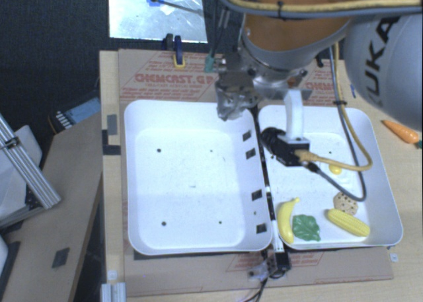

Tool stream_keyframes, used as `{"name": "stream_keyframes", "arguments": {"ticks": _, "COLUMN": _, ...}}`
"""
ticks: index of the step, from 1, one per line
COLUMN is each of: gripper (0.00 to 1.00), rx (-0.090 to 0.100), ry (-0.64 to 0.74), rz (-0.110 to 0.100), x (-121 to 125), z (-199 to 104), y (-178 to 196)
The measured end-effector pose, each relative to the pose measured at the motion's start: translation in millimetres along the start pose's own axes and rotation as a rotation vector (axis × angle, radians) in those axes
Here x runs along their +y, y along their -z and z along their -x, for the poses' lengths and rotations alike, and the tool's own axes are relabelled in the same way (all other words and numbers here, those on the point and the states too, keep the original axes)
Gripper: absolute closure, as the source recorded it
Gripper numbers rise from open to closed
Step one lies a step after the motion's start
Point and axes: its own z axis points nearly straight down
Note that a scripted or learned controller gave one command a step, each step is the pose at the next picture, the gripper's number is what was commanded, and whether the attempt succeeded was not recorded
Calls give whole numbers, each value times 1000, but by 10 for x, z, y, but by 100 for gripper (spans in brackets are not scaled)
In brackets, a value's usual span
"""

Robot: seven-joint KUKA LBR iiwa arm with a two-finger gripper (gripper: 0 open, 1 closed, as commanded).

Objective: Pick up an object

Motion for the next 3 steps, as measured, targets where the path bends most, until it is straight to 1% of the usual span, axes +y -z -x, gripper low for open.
{"name": "stream_keyframes", "arguments": {"ticks": 1, "gripper": 100, "rx": 2, "ry": 2, "rz": 3, "x": -313, "z": -633, "y": -731}}
{"name": "stream_keyframes", "arguments": {"ticks": 2, "gripper": 100, "rx": -3, "ry": -9, "rz": -2, "x": -85, "z": -577, "y": -3023}}
{"name": "stream_keyframes", "arguments": {"ticks": 3, "gripper": 100, "rx": 4, "ry": -8, "rz": 11, "x": 209, "z": -595, "y": -3152}}
